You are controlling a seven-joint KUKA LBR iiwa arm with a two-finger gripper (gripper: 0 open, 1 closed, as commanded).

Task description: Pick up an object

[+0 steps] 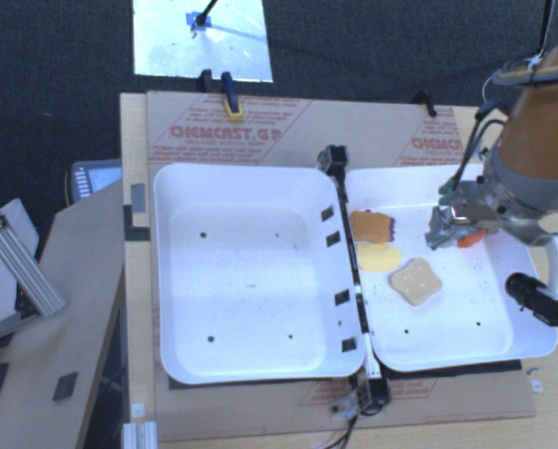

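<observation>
The right bin [503, 340] holds several small items. An orange-brown slice [371, 225] lies near its left wall, with a bit of purple at its right edge. Just below it lies a pale yellow flat piece [379, 257]. A beige toast-shaped piece [415, 282] sits further toward the front. A small red-orange item [472, 240] lies partly under the arm's wrist. My gripper [438, 232] hangs low over the bin floor, between the orange-brown slice and the red-orange item, and right of the yellow piece. Nothing shows in its grasp.
The left bin [166, 279] stands beside the right one, joined by black clips along the shared wall [346, 279]. A black fitting [536, 299] juts over the right bin's right edge. Both bins rest on a cardboard sheet [260, 129], with a yellow clamp [233, 108] at the back.
</observation>
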